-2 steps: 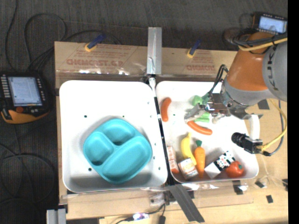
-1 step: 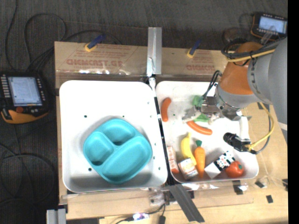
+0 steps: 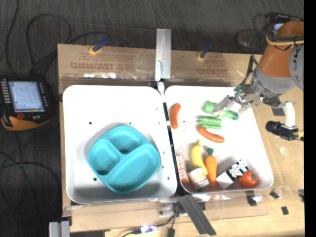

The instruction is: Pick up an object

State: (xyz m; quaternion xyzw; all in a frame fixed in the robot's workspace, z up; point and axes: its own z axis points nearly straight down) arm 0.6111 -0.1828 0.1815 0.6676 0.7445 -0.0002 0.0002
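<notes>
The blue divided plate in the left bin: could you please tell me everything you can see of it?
The blue divided plate is a turquoise tray that looks like moulded plastic, with rounded corners and raised ridges parting it into three compartments: two smaller ones toward the upper left and one long one along the lower right. It lies flat, right side up, turned at a slant to the bin walls, on the floor of the left bin, toward its near side. Nothing lies in its compartments.

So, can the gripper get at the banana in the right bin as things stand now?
Probably yes, from above. The banana lies uncovered, but the carrot lies close beside it, so fingers may bump it. The gripper is over the green toys.
</notes>
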